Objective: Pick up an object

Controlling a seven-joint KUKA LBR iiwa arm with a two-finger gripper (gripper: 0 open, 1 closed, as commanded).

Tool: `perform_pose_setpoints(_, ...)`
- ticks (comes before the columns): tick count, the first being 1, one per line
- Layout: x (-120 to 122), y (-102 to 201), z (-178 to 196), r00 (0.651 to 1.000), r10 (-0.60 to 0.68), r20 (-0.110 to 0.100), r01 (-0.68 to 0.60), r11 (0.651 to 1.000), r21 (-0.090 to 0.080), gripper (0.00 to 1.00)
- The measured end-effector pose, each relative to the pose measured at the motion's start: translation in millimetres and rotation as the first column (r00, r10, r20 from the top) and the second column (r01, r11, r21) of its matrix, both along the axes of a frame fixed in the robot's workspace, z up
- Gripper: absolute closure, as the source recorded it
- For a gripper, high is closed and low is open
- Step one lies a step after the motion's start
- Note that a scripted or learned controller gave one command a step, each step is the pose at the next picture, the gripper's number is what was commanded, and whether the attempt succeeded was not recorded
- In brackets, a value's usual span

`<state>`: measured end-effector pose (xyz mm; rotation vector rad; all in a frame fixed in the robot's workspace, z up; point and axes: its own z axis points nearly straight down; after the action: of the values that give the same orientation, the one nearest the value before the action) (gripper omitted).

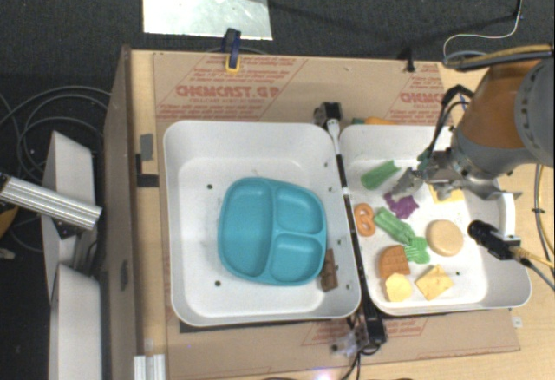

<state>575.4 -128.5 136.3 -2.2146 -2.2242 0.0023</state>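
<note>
My gripper (404,188) hangs low over the upper middle of the right bin (503,287), at the end of the grey arm that comes in from the right. Just below it lies a purple toy (401,206), and to its upper left a light green piece (379,173). I cannot make out whether anything is held. Lower in the bin lie an orange pretzel shape (364,219), a green piece (409,241), a tan round piece (445,237), a brown slice (393,259) and two yellow pieces (398,287) (434,281).
The left bin (191,161) holds a blue divided plate (271,229) and a small brown item (329,270) at its lower right wall. A black clip (329,116) sits at the top of the divider between the bins. Cables run along the bench's right side.
</note>
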Motion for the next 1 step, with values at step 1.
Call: perform_pose_setpoints(1, -7.1, 10.5, -49.4, 1.0, -0.005, 0.014, 0.005, 1.0, -0.003, 0.0)
